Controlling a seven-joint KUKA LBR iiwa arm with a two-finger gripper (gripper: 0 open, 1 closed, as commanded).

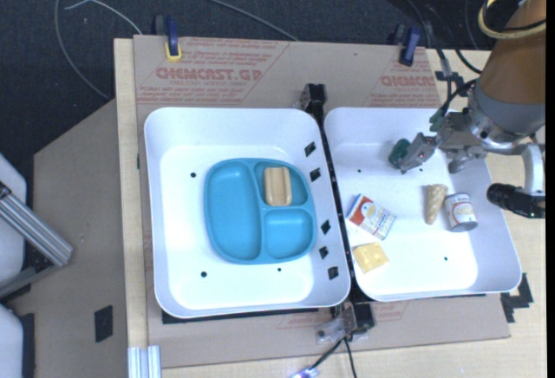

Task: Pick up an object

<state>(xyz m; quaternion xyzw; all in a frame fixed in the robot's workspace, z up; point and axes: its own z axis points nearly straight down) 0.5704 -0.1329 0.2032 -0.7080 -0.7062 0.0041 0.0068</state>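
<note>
The arm comes in from the right, and its jaws [422,151] hang over the far part of the right bin [494,276]. You cannot tell if the jaws are wide or narrow. Just below and right of the jaws lie a tan roll [434,203] and a small can [460,212], side by side. Below and left sit a snack packet [370,216] and a yellow piece [370,257]. Far left, in the left bin [173,237], a blue tray [251,216] holds a bread slice [277,185].
</note>
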